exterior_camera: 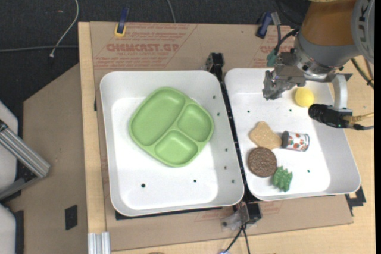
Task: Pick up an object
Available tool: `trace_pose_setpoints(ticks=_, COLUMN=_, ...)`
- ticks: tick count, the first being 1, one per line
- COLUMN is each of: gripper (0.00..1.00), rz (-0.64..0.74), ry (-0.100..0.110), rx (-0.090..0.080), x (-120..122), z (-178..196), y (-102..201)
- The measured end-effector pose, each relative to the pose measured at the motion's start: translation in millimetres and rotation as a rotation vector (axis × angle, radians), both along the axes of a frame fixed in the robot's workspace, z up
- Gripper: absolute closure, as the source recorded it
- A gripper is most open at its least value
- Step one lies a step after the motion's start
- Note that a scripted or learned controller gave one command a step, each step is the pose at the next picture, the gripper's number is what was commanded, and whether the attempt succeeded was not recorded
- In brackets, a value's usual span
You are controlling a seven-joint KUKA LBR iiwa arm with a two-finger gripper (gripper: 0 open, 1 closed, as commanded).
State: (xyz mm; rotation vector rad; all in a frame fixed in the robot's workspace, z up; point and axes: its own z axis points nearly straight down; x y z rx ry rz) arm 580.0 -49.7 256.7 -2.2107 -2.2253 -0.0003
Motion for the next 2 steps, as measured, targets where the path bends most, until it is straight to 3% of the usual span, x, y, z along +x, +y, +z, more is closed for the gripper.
trace_pose_setpoints(ticks=2, gripper=1.00, rz=0.000, ry=0.000, rx=-0.001, x=13.5, z=-17.9, y=104.6)
